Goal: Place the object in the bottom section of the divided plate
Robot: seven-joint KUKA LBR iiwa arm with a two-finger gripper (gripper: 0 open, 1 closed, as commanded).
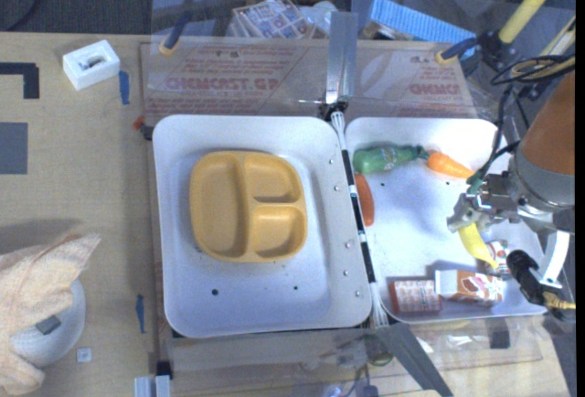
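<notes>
You have two white bins side by side on the bench. The left bin (183, 295) carries the yellow divided plate (247, 205), which sits a little above and left of the bin's middle, flat, with one long section along its left side and two smaller sections on its right. All three sections read as bare yellow.

The right bin (411, 221) holds the loose items. The arm (553, 148) comes in from the right edge, over the bin's right side, orange band showing above the wrist.

Items next. A green bottle (388, 156) lies on its side near the bin's top left. Just right of it, touching or nearly so, lies an orange carrot (450, 166). A red-orange piece (365, 199) lies along the left wall, beside the divider between the bins. Along the bottom edge you see a red can (416, 295) on its side and, just to its right, a small carton (468, 284).

The gripper (471, 219) sits low at the right of the bin, directly at the upper end of the banana (475, 241). The banana lies tilted, its lower end near the carton. Jaws: you cannot tell their state here; the fingertips blend with the banana's top, so a grasp is not confirmed.
</notes>
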